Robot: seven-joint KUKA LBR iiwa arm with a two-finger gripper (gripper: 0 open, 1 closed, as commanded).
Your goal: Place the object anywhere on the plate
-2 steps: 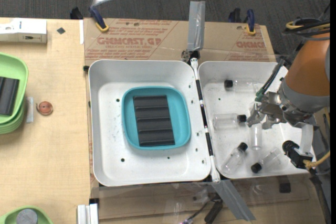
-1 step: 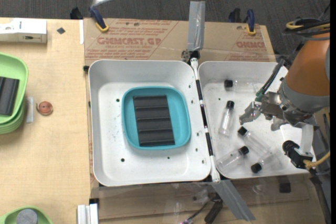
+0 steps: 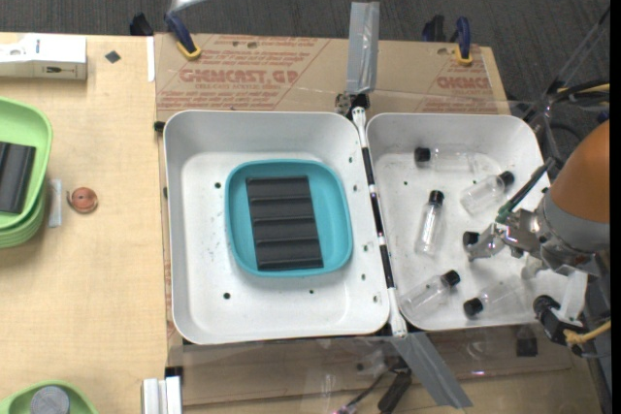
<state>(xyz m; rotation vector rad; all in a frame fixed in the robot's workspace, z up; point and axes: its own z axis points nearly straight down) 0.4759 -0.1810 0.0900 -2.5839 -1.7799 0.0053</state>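
Observation:
A teal plate (image 3: 288,217) with a black ridged insert lies in the left white bin (image 3: 194,296). Several clear vials with black caps lie scattered in the right bin (image 3: 388,136): one (image 3: 428,218) near its middle, one (image 3: 434,289) by the front wall, one (image 3: 483,196) further right and one (image 3: 441,153) at the back. My gripper (image 3: 482,243) comes in from the right and hangs low over the right half of this bin. A black cap (image 3: 471,238) sits right at its tip. Whether anything is held I cannot make out.
A green tray (image 3: 21,126) with a dark block sits at the left edge of the bench, a small copper disc (image 3: 83,200) beside it. A white box (image 3: 44,56) lies at the back left. Cardboard (image 3: 252,73) with clamps stands behind the bins.

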